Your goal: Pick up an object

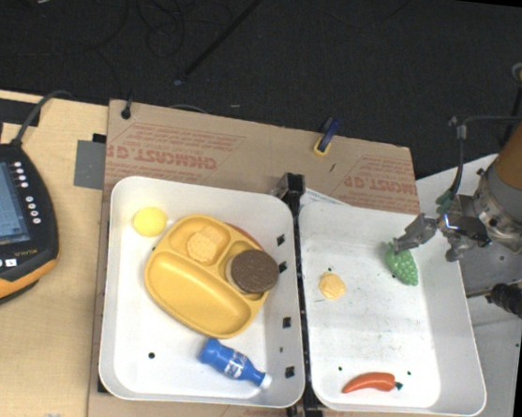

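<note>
Fingers spread wide, one tip touching green grapes at two o'clock in right bin, beside cookie and chili.

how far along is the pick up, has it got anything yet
Done so far: the arm has reached into the right bin, and the gripper sits just above the green toy. In hand: nothing visibly held; the green toy looks to be resting on the bin floor. Left: closing on it and lifting. The red pepper and small yellow piece lie untouched in the same bin.
</note>
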Robot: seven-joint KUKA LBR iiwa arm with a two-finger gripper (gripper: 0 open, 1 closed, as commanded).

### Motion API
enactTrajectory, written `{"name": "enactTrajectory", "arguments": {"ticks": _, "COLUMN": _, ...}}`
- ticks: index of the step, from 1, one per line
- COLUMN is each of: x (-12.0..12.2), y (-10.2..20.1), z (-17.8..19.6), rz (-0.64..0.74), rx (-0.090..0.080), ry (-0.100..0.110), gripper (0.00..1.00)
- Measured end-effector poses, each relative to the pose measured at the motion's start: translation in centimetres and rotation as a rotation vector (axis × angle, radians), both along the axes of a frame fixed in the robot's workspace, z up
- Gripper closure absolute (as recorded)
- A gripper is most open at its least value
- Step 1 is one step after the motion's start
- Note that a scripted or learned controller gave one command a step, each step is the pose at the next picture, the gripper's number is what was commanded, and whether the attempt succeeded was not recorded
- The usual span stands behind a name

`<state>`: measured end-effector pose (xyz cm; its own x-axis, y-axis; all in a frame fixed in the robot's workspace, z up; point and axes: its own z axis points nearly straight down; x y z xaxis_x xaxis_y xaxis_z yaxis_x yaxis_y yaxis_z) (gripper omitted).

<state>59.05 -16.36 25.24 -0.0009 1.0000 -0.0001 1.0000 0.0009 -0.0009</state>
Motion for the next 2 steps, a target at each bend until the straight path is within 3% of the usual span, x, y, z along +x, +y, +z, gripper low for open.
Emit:
{"name": "enactTrajectory", "arguments": {"ticks": 1, "x": 0.0, "y": -0.1, "z": 1.0, "rz": 0.000, "rx": 0.001, "ry": 0.001, "gripper": 1.00}}
{"name": "enactTrajectory", "arguments": {"ticks": 2, "x": 2.6, "y": 9.7, "z": 10.3, "rz": 0.010, "rx": 0.002, "ry": -0.010, "gripper": 1.00}}
